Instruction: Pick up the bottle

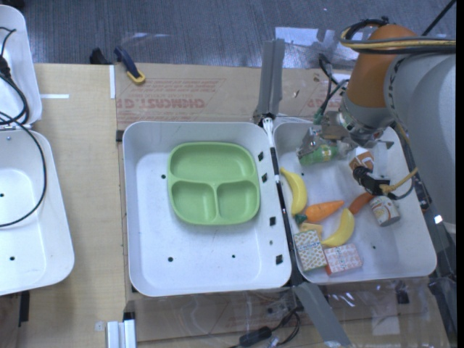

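The pincer (322, 140) hung at the far end of the right bin (406, 256), the greenish bottle (319, 153) lying directly beneath its tip; whether it was apart, together or clamped could not be told. Risk judged: a clear, rounded bottle lying close to the bin wall could roll or slip from a grasp. Nearer than the pincer lay 2 bananas (295, 191), 2 carrots (324, 209), 2 small boxes (309, 250); to its left, 1 green divided plate (214, 183).

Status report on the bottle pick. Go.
End effector low over right bin's far corner, at green bottle. Grip unconfirmed. Banana and carrot lie just beside the bottle, nothing on top.
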